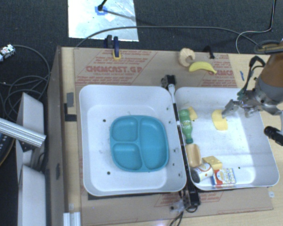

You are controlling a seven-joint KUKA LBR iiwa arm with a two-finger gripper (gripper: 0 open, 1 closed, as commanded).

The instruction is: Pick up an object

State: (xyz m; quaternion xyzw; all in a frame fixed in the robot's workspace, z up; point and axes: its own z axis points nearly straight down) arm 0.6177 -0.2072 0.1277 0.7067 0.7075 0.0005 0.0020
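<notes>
- The grey arm with its orange band (276, 72) leans in from the right, over the far right part of the right-hand shallow white bin (254, 145).
- Its two-finger gripper (233, 106) hangs low in that bin, pointing left. From where I stand I cannot tell how its claw is set, and nothing I can see sits in it.
- Just beside the gripper tip, to its left and a little nearer me, lies a small pale yellow block, soft-edged like a piece of sponge or cheese (220, 120). It lies flat on the bin floor, a squat, slightly lumpy shape, matte, with a thinner part at its far end. Whether the gripper touches it I cannot say.
- Along the left wall of the same bin lies a green plastic bottle with a white cap (185, 125), lengthwise against the divider, with a small yellow piece (192, 113) just beside its far end.
- Nearer me in that bin are an orange-tan rounded block (194, 154), a yellow wedge (213, 162), a white and red can on its side (203, 174), and a flat printed packet (225, 177), all crowded into the near left corner.
- The left-hand white bin (96, 107) holds a light blue divided plastic plate with three compartments (139, 142), lying in its middle.
- On the cardboard-covered bench beyond the bins lie a yellow banana (202, 67) and a tan rounded object (187, 56), close together.
</notes>
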